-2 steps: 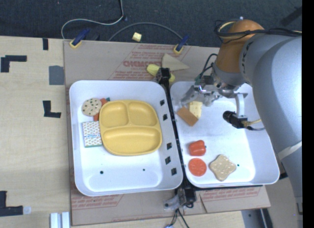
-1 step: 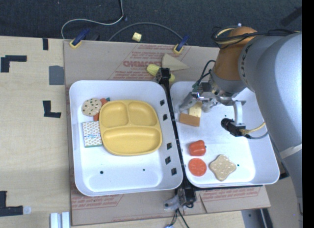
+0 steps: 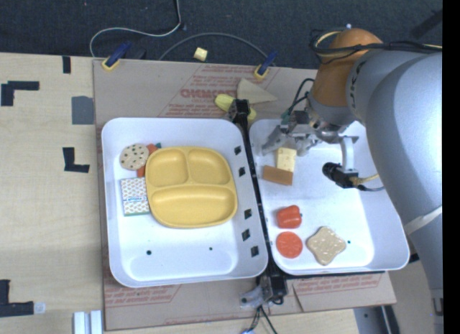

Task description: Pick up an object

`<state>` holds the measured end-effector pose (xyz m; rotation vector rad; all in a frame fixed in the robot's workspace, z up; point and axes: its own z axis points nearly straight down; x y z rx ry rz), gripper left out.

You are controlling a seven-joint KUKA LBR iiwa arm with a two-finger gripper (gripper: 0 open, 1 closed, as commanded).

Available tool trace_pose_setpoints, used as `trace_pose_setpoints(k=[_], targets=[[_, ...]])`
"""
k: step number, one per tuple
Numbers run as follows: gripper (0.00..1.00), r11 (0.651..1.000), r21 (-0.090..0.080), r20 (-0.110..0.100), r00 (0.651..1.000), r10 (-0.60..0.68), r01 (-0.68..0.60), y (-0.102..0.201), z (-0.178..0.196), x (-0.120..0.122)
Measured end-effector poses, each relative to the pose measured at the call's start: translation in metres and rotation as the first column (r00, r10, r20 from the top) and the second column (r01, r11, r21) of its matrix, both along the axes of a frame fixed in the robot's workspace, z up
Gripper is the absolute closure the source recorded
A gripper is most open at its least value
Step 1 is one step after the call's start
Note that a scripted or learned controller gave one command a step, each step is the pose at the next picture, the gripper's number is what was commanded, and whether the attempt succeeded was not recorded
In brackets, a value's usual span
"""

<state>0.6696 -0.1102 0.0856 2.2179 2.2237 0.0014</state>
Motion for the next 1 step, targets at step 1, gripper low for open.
trace_pose_setpoints(k=[1], targets=[[1.0,1.0,-0.001,0.002,1.0,0.001,-0.001,0.0003,0.0102,-0.0002]])
